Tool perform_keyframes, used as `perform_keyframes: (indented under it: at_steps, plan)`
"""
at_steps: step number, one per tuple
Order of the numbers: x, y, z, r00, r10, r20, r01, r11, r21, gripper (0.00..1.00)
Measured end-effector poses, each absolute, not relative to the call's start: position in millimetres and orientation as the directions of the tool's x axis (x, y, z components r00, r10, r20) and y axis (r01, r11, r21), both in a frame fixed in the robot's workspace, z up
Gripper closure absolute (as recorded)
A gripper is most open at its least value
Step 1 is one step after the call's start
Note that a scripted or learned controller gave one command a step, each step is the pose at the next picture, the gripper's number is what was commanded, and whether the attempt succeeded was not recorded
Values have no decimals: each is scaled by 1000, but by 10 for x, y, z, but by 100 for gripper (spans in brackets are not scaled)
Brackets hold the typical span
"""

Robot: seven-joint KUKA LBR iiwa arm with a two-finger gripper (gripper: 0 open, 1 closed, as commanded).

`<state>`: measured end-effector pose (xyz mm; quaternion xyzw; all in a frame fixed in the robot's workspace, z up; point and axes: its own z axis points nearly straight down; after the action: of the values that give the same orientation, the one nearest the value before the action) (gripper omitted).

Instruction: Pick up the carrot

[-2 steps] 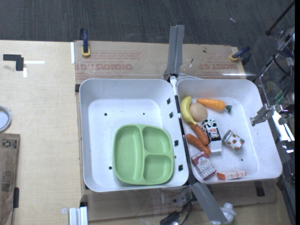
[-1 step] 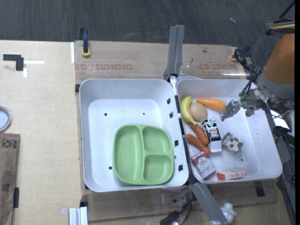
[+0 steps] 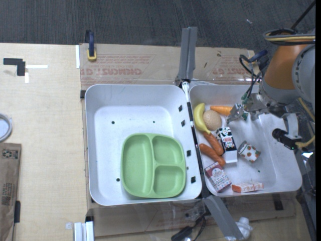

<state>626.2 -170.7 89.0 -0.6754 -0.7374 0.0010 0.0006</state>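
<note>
The arm [image 3: 288, 69] reaches in at the right of the frame, and its end effector [image 3: 239, 112] hangs low over the upper part of the right bin [image 3: 281, 182], fingers apart with nothing between them. By my reading this is the approach step — the grasp has not been made. Just left of the fingertips, near the bin's top wall, lies a carrot [image 3: 220, 109], lengthwise across the frame, close beside a banana [image 3: 199, 117] and a round tan piece [image 3: 211, 120]. Two more carrot-like orange pieces [image 3: 211, 149] lie slantwise lower down along the bin's left wall, next to a small carton [image 3: 226, 142]. A red-and-white packet [image 3: 217, 178], a strawberry-print box [image 3: 249, 153] and an orange-white bar [image 3: 247, 187] sit toward the bottom. The left bin [image 3: 100, 134] holds a green tray [image 3: 153, 165]. The upper carrot looks the likelier target, being nearest the tool. The next move calls for a short shift toward the left of the frame to centre the open fingers across the carrot's width, then a descent and a close — with care not to catch the tan piece or the bin wall, both close by.
</note>
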Motion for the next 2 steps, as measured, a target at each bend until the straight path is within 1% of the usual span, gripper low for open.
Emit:
perform_keyframes:
  at_steps: [1, 2]
  plan:
    - [6595, -1248, 893, -467, 884, -1, 884, 467, -1, 0]
    - [6584, -1076, 895, -630, 777, -1, 777, 630, -6, 0]
